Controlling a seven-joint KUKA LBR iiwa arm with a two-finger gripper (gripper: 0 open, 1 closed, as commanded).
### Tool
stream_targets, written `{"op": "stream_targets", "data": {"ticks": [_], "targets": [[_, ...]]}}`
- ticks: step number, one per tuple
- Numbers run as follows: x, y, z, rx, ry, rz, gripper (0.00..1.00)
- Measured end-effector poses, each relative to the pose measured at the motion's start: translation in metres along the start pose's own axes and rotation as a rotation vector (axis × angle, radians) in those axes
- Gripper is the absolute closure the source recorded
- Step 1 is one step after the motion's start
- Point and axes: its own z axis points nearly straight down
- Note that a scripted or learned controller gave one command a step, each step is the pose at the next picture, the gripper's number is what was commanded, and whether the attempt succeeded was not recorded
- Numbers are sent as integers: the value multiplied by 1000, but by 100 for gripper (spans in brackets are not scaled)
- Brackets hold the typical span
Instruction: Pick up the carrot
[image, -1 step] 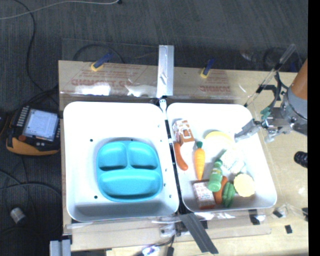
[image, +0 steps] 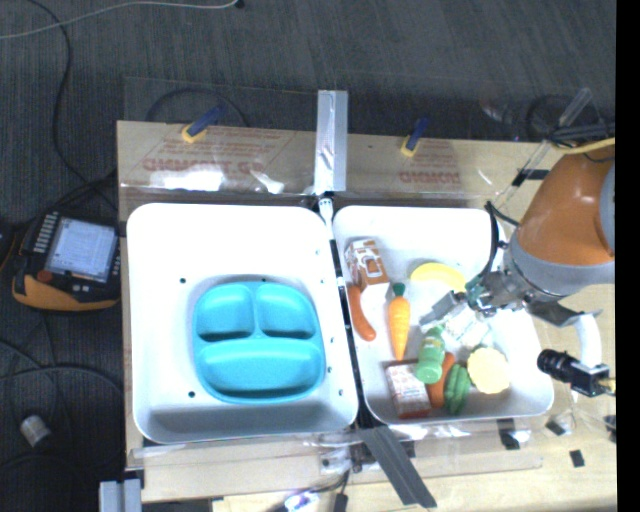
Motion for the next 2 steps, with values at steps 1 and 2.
{"op": "stream_targets", "data": {"ticks": [1,2], "targets": [[24,25,94,-2,0,47,0],[29,16,96,-20,-9,80,0]]}}
